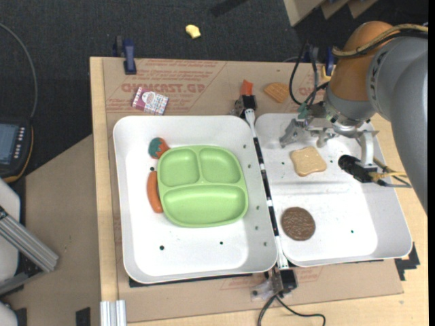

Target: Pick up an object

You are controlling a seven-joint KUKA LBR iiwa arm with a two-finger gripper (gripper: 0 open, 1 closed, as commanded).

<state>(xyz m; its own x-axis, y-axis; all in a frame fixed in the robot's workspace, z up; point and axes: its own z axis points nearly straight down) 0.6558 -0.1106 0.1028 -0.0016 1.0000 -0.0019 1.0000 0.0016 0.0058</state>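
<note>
Brown cookie lies in the right bin; the tool, fingers spread, hovers above toast.

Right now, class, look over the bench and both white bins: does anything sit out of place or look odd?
Yes. A tan toast-shaped piece lies on the cardboard bench top beyond the right white bin, not inside it. A small yellow object sits on the dark floor past the bench. A pink patterned packet also lies outside the bins.
</note>
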